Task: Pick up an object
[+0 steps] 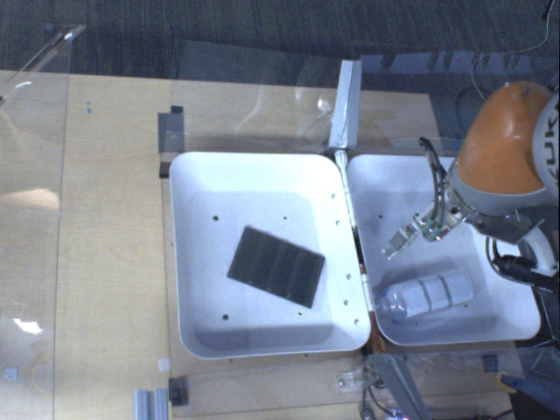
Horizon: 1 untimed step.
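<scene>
Two shallow white bins sit side by side on the wooden bench (96,261). The left bin (197,182) holds a dark, ribbed rectangular pad (276,266), lying flat and turned at a slant near the middle of the bin floor. The right bin (385,178) holds a clear plastic bottle (426,296) lying on its side near the bin's front wall, its cap end pointing toward the divider between the bins. The arm (503,151), grey with its orange band, reaches in from the right and hangs over the right bin. Its claw (404,239) points down and to the left over the bare white floor of that bin, with nothing seen between its fingers; whether it is spread or pressed together cannot be told at this size and angle. The bottle lies just in front of the claw, toward the bench's near edge and slightly to the right of the tip, apart from it and not touching. The pad is well apart from the claw, across the divider in the other bin.
</scene>
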Each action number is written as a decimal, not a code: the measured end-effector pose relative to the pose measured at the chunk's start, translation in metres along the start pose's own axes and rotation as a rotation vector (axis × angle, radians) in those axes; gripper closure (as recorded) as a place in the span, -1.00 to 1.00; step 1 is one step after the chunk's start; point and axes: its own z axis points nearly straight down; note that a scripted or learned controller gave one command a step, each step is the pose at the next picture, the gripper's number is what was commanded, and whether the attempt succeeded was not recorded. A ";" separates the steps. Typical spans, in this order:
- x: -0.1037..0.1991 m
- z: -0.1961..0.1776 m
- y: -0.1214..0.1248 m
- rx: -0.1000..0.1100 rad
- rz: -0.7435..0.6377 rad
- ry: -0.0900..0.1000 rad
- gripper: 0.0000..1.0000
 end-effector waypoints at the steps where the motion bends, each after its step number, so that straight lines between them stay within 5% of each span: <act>1: -0.038 0.046 -0.079 0.002 0.025 0.000 -1.00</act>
